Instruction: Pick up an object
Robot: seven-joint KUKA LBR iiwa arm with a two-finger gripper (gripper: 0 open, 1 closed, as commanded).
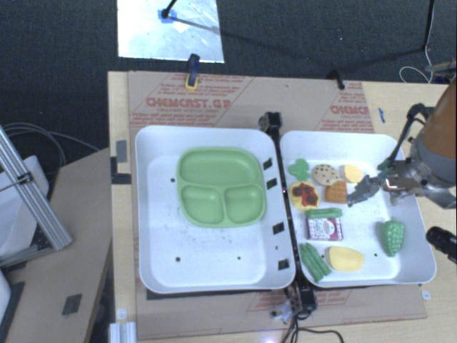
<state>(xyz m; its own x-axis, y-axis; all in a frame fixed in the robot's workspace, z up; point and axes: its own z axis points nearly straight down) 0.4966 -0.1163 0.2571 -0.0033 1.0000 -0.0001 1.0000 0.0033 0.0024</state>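
The right bin (414, 263) holds several toy foods. Among them are a speckled cookie (323, 173), a yellow piece (353, 172), a brown-orange block (335, 191), a red and yellow pizza slice (304, 194), a pink carton (324, 228), a green pea pod (314, 260), a yellow lemon (345, 259) and green grapes (391, 236). My gripper (363, 190) reaches in from the right. It hangs just right of the brown-orange block and below the yellow piece. I see nothing held in it.
A green divided plate (220, 188) lies in the left bin (157, 249). A black divider with clips (280, 191) runs between the bins. The arm's body (432, 156) covers the right bin's far right rim. A leafy green toy (298, 168) and a green bean (325, 212) lie near the divider.
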